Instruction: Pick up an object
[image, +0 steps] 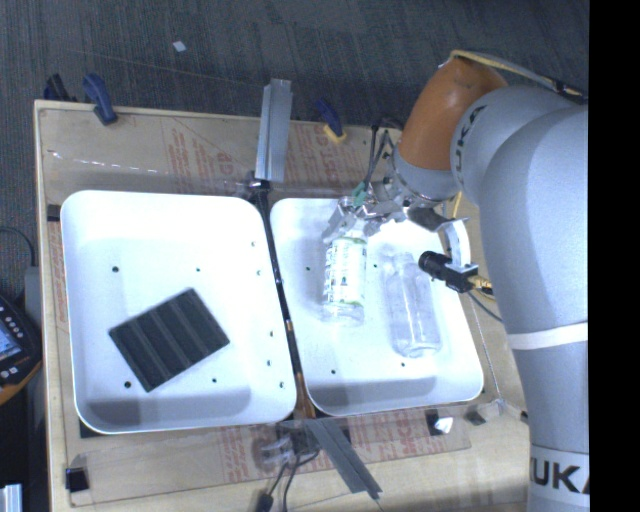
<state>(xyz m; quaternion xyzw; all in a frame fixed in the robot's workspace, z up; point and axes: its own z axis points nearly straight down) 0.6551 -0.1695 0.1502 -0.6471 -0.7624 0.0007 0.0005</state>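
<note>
Two clear plastic bottles lie in the right bin: one with a green and white label near the bin's middle, and a plain one to its right. My gripper hangs at the bin's far edge, right over the top end of the labelled bottle. A dark ribbed rectangular pad lies flat in the left bin.
The grey arm with its orange band covers the right side of the bench. Metal clamp bars stand at the back and front between the bins. Blue clips sit on the board's far edge.
</note>
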